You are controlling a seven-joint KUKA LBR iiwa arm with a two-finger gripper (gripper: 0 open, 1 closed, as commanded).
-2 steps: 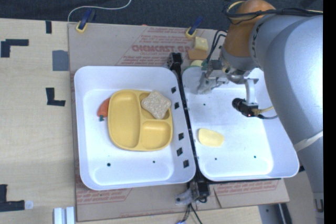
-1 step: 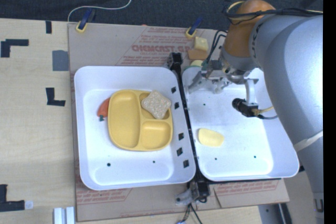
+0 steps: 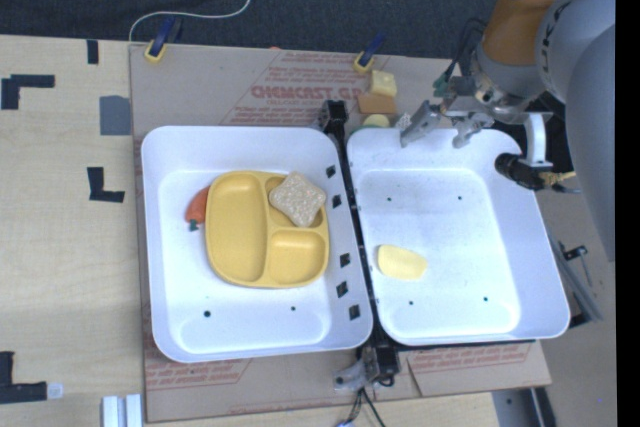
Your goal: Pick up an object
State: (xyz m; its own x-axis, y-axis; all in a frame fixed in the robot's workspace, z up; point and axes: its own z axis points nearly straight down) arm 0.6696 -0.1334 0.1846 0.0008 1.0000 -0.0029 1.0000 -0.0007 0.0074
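Gripper (image 3: 441, 128) spread wide, nothing in it, over far rim of right bin (image 3: 520, 315). Pale yellow piece (image 3: 400, 262) lies nr that bin's left wall. Left bin (image 3: 170, 315): yellow tray (image 3: 245, 235) w/ tan block (image 3: 298, 199) at its far corner.

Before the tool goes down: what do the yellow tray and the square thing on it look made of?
Yellow tray: likely moulded plastic, smooth, evenly coloured, with rounded compartments. Square piece: tan, speckled and rough, like a sponge or toy bread; the view leaves it open.
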